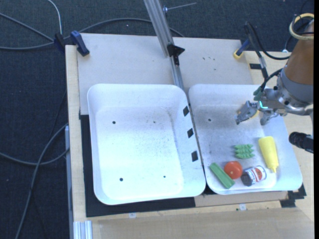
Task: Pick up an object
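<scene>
- Camera view: the grey arm with its orange band [301, 59] entered from the right and carried the two-finger claw [255, 114] over the far part of the right-hand shallow white plastic bin [214, 101].
- Claw state: it hung above bare bin floor; nothing was seen between its fingers, and how far they were parted could not be told from this angle.
- Nearest object: a yellow plastic bottle-shaped piece [269, 152] lay just nearer the camera than the claw and slightly right, apart from it.
- A small green ridged leaf-like piece [243, 151] lay nearer the camera than the claw, beside the yellow piece.
- Further from the claw, along the bin's near wall: a red round tomato-like ball [233, 170], a long green stick-shaped block [221, 175] touching it, and a small red-and-white labelled can [254, 175].
- The left-hand shallow white plastic bin [99, 103] stood well left of the claw.
</scene>
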Motion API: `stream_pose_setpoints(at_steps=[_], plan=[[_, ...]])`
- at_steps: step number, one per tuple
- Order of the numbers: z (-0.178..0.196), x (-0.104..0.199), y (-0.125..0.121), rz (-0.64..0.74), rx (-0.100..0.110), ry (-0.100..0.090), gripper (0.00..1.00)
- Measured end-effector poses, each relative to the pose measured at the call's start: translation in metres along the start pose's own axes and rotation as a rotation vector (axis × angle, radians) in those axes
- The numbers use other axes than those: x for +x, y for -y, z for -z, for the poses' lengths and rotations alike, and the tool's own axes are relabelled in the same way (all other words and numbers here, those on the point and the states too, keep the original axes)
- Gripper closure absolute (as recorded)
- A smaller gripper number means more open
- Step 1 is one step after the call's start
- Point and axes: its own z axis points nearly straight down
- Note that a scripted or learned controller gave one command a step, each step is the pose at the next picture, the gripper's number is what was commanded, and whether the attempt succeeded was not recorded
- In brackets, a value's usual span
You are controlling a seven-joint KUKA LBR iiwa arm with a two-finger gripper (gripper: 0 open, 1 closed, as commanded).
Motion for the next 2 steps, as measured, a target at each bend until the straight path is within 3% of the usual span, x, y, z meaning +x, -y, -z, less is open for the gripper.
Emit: stream_pose_setpoints(at_steps=[1,2], plan=[[0.0,0.0,0.0,0.0,0.0,0.0,0.0],[-0.042,0.0,0.002,0.0,0.004,0.0,0.0]])
